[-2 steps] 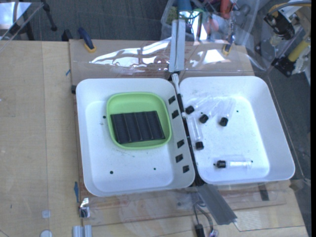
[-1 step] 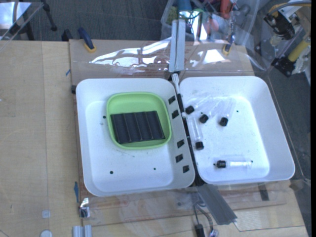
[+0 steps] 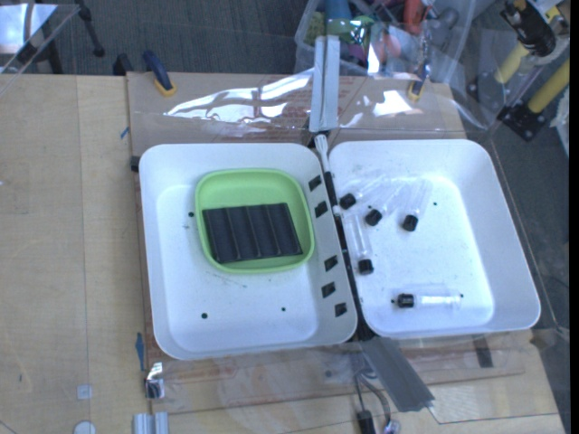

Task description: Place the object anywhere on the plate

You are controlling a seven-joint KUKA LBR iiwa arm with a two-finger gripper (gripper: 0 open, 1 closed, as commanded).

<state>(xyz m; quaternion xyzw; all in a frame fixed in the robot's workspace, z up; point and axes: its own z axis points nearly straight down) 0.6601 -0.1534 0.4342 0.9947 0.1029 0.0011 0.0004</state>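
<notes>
A capped clear vial (image 3: 427, 300) lies flat in the right bin (image 3: 475, 233), long axis crosswise, black cap toward the green plate (image 3: 253, 178) in the left bin (image 3: 172, 278). How the jaws stand, I cannot tell.

Black ribbed block (image 3: 251, 232) flat on green plate (image 3: 211, 193), left bin.

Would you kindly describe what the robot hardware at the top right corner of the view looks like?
The hardware at the top right edge has pale yellow cylindrical segments, black joints and fittings, and a whitish casing near the top. It is cropped by the frame, so I cannot tell whether it is part of the arm.
</notes>
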